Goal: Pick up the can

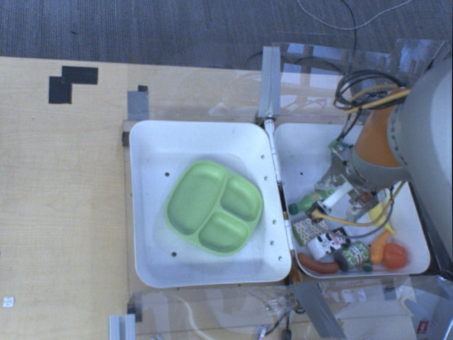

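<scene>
Noted, near to far: can point(352, 256) lying on its side at right bin's point(304, 151) front edge among sausage point(318, 264), tomato point(395, 255) and carrot point(380, 244); pincer point(338, 195) low over clutter behind it, grip state undeterminable; green plate point(214, 207) in left bin point(152, 261).
</scene>
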Available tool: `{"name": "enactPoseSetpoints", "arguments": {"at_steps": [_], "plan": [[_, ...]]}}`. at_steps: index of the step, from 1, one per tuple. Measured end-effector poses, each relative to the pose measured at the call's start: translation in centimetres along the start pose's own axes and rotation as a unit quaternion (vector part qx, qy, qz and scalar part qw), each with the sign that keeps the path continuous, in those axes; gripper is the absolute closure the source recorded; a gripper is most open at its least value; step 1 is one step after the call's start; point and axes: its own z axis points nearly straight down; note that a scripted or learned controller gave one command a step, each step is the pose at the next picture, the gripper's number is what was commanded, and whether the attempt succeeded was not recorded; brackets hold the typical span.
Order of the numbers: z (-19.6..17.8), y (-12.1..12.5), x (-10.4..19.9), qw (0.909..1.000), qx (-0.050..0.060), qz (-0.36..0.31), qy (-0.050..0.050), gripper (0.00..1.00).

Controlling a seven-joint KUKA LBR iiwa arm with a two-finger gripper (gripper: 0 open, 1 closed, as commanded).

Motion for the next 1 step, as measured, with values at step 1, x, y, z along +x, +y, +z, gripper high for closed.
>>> {"name": "enactPoseSetpoints", "arguments": {"at_steps": [1], "plan": [[-9.33, 3.64, 10.02, 0.9965, 0.003, 0.083, -0.005, 0.0]]}}
